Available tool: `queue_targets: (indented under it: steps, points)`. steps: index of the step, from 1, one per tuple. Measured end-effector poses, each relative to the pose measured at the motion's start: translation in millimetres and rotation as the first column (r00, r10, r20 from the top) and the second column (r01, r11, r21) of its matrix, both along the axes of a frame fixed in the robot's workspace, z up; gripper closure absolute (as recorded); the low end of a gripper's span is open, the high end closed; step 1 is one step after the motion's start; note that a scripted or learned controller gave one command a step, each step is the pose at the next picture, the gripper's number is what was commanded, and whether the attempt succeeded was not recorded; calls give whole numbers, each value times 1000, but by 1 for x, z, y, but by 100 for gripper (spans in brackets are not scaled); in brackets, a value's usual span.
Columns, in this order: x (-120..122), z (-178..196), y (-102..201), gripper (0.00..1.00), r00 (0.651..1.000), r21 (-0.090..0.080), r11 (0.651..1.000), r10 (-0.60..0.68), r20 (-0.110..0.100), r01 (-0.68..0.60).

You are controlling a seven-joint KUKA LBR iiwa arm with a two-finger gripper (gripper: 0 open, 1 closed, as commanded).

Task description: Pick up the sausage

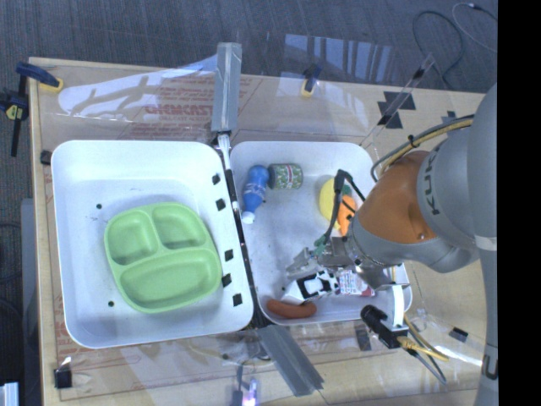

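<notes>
Here, near the front edge of the right bin (pixel 385 161): the sausage (pixel 290 309), brown, lying flat and lengthwise along the front wall, toward the front-left corner, close to the divider between the bins. Not lifted, not between any fingers. Just behind and slightly right of it: the gripper (pixel 311 275), low over the bin floor, beside a small white packet with dark print (pixel 319 286). Whether spread or pressed together, impossible to tell from this slant. Nothing visibly pinched.

By judgement, the approach step: hovering close over the target, grasp not yet made. Next move likely a short shift toward the front wall and down, centred over the sausage's middle, straddling its narrow width. Little room there, so some risk of knocking the wall or catching the packet instead.

Farther back in the same bin: a yellow round thing (pixel 328 196) partly hidden behind the wrist, with a slip of orange beside it; a blue bottle (pixel 254 189) lying near the divider; a small green can (pixel 286 176) on its side toward the back wall. All well apart from the sausage, no obstacle to the grasp.

Across the divider, in the middle of the left bin (pixel 76 163): a green divided plate (pixel 161 256), nothing on it.
</notes>
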State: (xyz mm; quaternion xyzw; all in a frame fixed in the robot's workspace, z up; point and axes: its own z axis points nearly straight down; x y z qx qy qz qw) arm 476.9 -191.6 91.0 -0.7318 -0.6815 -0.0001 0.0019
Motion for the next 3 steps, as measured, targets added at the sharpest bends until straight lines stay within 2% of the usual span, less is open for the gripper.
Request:
queue_targets:
  steps: [1, 2, 3]
  points:
    - [0, 0, 0, 0, 1000, 0, 1000, 0, 0, 0]
    - [2, 4, 57, 0, 982, -15, 982, -188, 18, 188]
    - [51, 64, 14, 0, 998, -2, 998, -57, 0, 57]
